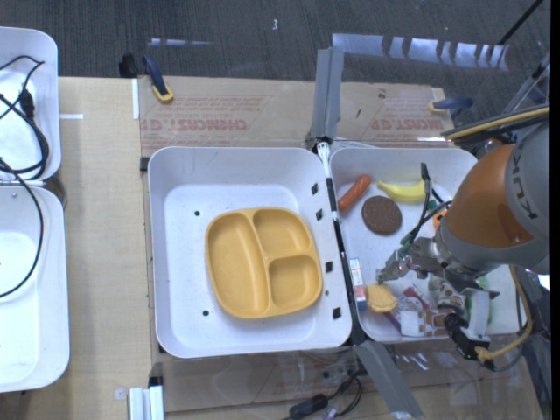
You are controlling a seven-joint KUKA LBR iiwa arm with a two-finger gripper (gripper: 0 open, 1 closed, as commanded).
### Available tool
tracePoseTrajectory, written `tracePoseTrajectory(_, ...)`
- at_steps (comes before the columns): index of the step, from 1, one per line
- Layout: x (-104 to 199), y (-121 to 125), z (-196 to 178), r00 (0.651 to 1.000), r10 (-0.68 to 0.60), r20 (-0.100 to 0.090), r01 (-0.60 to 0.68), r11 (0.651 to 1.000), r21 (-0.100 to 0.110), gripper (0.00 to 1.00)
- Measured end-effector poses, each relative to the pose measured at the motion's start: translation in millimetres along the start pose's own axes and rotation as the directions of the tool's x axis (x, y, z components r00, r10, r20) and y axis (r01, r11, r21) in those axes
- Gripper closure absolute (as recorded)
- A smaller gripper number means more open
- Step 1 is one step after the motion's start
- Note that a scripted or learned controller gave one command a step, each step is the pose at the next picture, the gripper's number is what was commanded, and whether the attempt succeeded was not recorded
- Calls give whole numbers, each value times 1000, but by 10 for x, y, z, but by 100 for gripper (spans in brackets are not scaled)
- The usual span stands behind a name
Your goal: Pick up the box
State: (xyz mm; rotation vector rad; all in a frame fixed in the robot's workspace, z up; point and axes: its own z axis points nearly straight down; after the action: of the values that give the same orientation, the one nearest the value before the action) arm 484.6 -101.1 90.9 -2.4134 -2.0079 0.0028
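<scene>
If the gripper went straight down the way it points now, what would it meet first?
Probably the box lying among the clutter in the right bin, beneath the gripper; the arm hides the exact spot, so depth is unclear.

light: bright, even, from overhead | shadows: soft, faint inside the white bins [166,234] | glare: pale streaks on the glass panel [420,51] at the top | focus: fairly sharp at centre, arm [499,208] slightly soft | distortion: mild bowing at the edges
</scene>
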Motion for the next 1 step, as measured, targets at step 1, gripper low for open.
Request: tracePoseTrajectory(1, -9, 1, -86, 1000, 3, 1, -3, 1000, 1, 100)
